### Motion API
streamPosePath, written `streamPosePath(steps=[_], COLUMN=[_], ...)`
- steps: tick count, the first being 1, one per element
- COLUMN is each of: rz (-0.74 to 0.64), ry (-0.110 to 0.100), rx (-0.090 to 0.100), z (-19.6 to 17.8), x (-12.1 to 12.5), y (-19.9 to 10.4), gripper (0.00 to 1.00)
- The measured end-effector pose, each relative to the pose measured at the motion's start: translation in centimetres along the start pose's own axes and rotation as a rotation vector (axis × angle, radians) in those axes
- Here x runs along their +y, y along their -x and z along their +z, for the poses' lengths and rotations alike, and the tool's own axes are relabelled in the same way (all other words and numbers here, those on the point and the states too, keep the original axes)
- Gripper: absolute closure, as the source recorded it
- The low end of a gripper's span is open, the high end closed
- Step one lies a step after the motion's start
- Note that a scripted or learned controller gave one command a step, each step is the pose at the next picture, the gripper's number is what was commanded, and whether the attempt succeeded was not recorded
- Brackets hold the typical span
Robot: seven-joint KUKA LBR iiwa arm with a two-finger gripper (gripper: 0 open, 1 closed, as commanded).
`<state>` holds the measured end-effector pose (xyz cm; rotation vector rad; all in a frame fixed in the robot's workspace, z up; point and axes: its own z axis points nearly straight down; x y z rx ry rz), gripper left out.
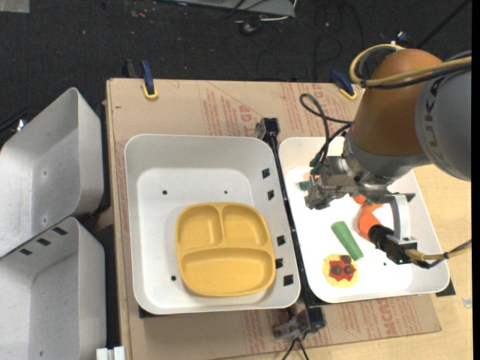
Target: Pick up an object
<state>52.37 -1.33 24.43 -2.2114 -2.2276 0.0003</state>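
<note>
In the right bin [427,280] lie a green stick-shaped piece [347,240], an orange object [368,219] partly under the arm, and a small yellow and red toy [340,269]. My gripper [321,194] hangs over the upper left part of that bin, just up and left of the green piece. The wrist hides most of its tip. The left bin [150,171] holds a yellow divided plate [224,249].
Black clips line the divider between the bins [283,231]. A cable runs from the arm to a black connector [392,247] over the right bin. Two spare white bins [45,201] sit off the bench at the left. Brown bench board [217,100] surrounds the bins.
</note>
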Motion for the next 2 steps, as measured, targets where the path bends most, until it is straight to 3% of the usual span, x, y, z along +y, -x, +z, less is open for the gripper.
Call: streamPosePath(steps=[2], rz=[0.000], ry=[0.001], rx=[-0.001], z=[1.2], x=[0.8], y=[-10.9], gripper=[1.00])
